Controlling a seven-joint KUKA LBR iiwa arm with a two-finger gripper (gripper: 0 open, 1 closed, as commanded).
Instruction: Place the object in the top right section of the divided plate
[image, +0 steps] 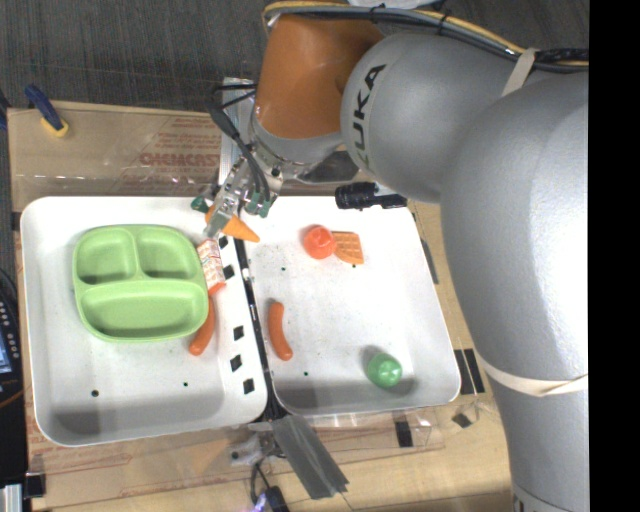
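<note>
The green divided plate (140, 282) lies in the left bin (60, 400), with two small sections along its top and one long section below. My gripper (228, 212) hangs just beyond the plate's top right corner, over the wall between the bins. It is shut on a small orange piece (241, 231) that sticks out on both sides of the fingers. A white and red packet (211, 264) lies against the plate's right rim, right under the gripper.
An orange sausage (202, 336) rests by the plate's lower right corner. In the right bin (420, 300) are another orange sausage (280, 331), a red ball (318, 241), an orange waffle-like piece (348, 246) and a green ball (383, 371). The arm covers the upper right.
</note>
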